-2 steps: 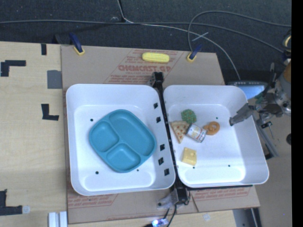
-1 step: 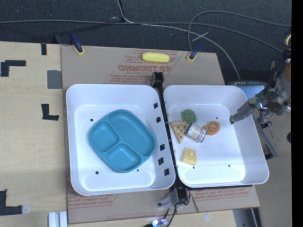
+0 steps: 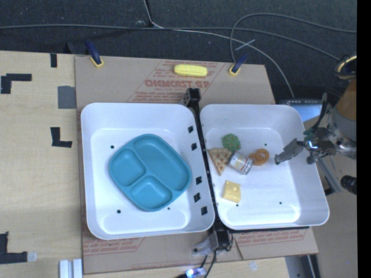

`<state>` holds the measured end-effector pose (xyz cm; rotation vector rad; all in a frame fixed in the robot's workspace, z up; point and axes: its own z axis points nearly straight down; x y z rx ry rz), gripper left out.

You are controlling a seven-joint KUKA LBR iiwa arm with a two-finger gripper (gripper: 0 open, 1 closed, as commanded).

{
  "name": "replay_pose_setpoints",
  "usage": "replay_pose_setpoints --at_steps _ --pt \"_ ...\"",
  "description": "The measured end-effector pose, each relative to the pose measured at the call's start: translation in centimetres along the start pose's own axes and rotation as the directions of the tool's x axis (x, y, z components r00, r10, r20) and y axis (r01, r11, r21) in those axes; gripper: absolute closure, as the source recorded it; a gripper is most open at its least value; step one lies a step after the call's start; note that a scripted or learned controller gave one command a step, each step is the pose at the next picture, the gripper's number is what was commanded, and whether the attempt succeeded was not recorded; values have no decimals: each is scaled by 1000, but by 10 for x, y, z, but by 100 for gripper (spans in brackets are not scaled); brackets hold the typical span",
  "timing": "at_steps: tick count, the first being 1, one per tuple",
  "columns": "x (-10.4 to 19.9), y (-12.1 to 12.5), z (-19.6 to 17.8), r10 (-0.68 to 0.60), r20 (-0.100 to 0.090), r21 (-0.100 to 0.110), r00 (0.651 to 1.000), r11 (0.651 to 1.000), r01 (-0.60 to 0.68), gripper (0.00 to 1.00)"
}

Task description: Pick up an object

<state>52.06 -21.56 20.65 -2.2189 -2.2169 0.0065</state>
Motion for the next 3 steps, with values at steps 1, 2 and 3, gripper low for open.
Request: replay_pose_setpoints --at_steps 1,2,3 --pt "-1 9 53 -2 0 0 1000 1000 2 0" --pt "-2 11 97 -2 0 -1 1000 1000 2 0" --pt "-2 12 84 -3 0 -4 1000 1000 3 100"
